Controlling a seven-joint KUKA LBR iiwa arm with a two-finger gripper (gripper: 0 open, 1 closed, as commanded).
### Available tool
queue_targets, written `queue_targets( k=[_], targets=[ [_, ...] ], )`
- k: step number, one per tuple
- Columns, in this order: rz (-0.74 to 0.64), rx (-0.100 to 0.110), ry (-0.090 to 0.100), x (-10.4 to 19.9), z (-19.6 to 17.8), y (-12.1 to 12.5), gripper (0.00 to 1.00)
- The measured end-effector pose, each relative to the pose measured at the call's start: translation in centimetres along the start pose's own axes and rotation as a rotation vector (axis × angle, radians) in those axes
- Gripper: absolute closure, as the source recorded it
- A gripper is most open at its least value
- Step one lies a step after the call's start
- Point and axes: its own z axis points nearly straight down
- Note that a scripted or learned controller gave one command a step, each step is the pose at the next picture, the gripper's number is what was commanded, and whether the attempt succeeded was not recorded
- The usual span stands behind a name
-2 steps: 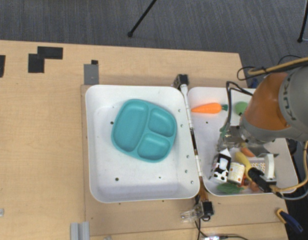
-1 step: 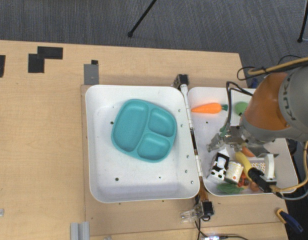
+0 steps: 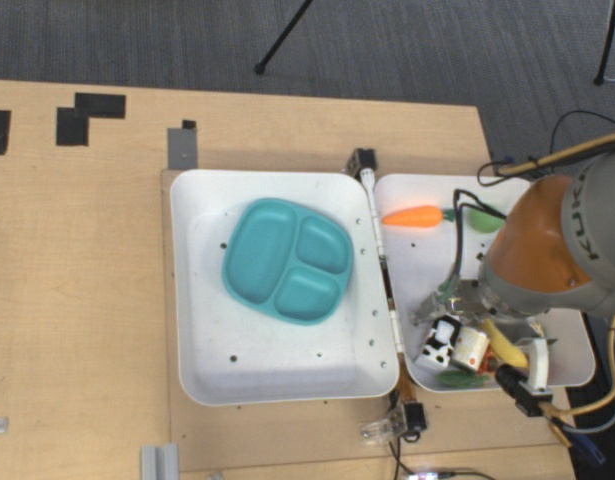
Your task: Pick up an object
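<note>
The fingers [image 3: 457, 343] hang low in the right bin [image 3: 417, 268], by its near wall; how far they are parted I cannot tell. A black-and-white object [image 3: 439, 340] and a yellow piece [image 3: 504, 346] lie right beside them. Farther off lies a carrot [image 3: 413, 217]. Left, the other bin [image 3: 202, 358] holds a teal divided plate [image 3: 287, 259], with bare floor around it.

- The arm [image 3: 562, 243] is cut off by the right edge of the view, and its orange band covers much of the right bin [image 3: 417, 268].
- The fingers are lost in the clutter at the wrist; their spread cannot be told.
- The green leaves [image 3: 479, 218] of the carrot [image 3: 412, 217], above the wrist, are partly hidden behind the arm.
- The small objects [image 3: 455, 348] under the wrist overlap, too small to identify.
</note>
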Motion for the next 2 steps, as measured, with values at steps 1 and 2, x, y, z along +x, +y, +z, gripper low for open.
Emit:
queue_targets(
  k=[1, 2],
  targets=[
    [0.001, -0.005, 0.000, 0.0, -1.1, 0.2, 1.00],
    [-0.003, 0.017, 0.005, 7.0, -9.6, -0.3, 1.00]
  ],
)
